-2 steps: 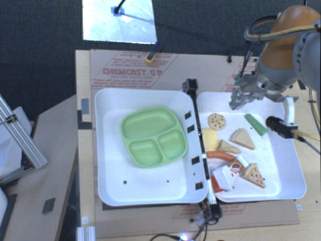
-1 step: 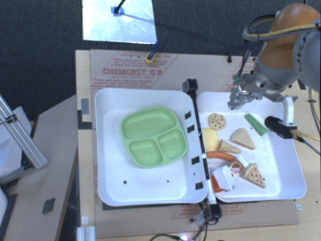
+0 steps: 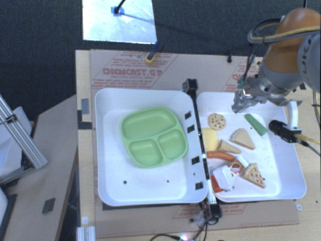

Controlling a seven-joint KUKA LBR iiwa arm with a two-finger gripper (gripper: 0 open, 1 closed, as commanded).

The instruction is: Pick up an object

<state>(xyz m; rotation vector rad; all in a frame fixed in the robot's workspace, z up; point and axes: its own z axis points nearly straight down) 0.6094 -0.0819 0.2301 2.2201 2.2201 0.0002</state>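
While the round brown cookie (image 3: 216,121) lies at the back of the right shallow white bin (image 3: 293,182), the claw (image 3: 243,104) hangs just above and to its right, holding nothing; its opening cannot be told. Nearby lie a green stick (image 3: 256,124) and pale sandwich wedge (image 3: 243,138). A green divided tray (image 3: 152,136) fills the left white bin (image 3: 108,185).

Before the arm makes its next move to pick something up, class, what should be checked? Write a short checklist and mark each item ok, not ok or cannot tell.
1. Hand is over the right bin, where the food lies: ok.
2. Hand holds nothing yet: cannot tell.
3. Cookie lies apart from its neighbours, easy to take: ok.
4. Green stick lies free beside the hand: ok.
5. Sausage has room around it: not ok, it is crowded among other pieces.
6. Green tray sits in the left bin, out of the way: ok.
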